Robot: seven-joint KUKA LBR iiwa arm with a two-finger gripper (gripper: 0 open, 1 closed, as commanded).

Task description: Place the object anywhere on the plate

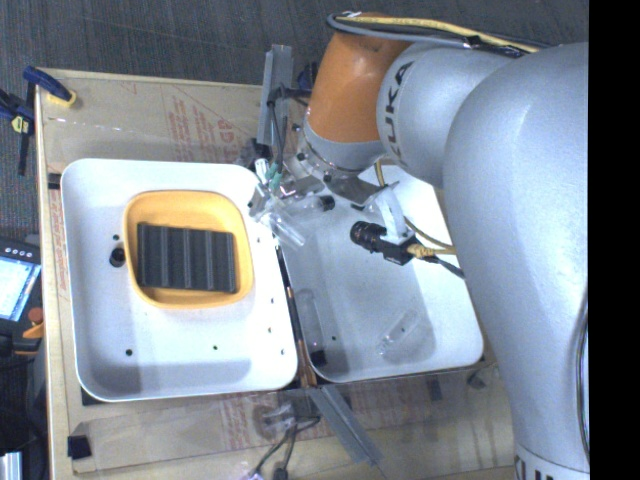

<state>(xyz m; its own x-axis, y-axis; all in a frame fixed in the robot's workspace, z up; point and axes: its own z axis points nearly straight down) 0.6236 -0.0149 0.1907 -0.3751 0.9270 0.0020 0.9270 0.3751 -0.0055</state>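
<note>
Transport appears to be the step in hand, we judge. Centre frame, the two-finger gripper [275, 200] hangs at the divide between the bins; whether its fingers are apart or clamped we cannot tell, nor locate the object. Next we need leftward travel over the yellow rounded plate with dark ribbed centre [190, 251] in the shallow white left bin [160, 363]. The grey arm with orange band [345, 93] reaches in from upper right, wrist downward.

Robotics lab (plywood bench [150, 108], white bins [85, 268])
</note>
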